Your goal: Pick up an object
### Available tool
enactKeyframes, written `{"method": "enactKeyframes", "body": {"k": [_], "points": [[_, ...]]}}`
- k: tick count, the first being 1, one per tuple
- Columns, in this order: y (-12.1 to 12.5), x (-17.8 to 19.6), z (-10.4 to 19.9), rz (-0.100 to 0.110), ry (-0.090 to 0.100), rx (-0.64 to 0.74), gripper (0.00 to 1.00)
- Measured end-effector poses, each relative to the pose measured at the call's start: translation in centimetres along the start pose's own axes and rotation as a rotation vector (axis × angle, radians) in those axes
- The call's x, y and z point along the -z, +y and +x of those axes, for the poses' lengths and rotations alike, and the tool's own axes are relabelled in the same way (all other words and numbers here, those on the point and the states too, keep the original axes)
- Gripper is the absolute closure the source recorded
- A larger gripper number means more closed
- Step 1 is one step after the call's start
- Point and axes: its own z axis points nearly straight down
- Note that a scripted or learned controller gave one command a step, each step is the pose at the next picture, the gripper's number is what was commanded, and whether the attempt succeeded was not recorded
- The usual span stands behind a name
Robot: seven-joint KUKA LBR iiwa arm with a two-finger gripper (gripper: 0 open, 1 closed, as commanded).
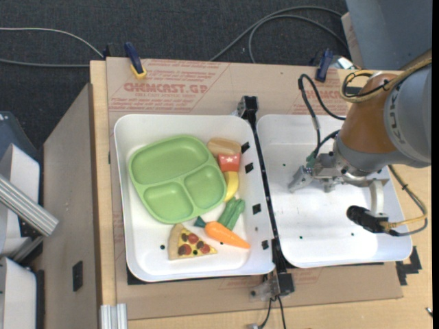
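Toy foods lie in the left bin [127,204] around a green divided plate [177,177]. A bread roll [223,146], a red block [229,161] and a yellow banana [232,184] sit along the plate's right side. A green vegetable [232,213], an orange carrot [226,234] and a pizza slice [188,243] lie near the front. My gripper [309,177] hangs over the middle of the right bin [329,242], apart from all the toys, and I see nothing in it. The grey arm with its orange band [363,125] covers the bin's right part.
A black divider [260,184] runs between the two bins. Cables [312,112] loop from the arm across the right bin's back, and a black fitting [363,218] juts over its front right. Blue clamps [135,59] hold the cardboard base at the back.
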Motion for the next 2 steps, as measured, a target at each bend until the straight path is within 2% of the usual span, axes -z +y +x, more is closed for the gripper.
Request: {"method": "enactKeyframes", "body": {"k": [1,2], "points": [[0.1,1.3,0.0,-0.005,0.0,-0.001,1.0],[0.3,6.5,-1.0,-0.011,-0.004,-0.001,1.0]]}}
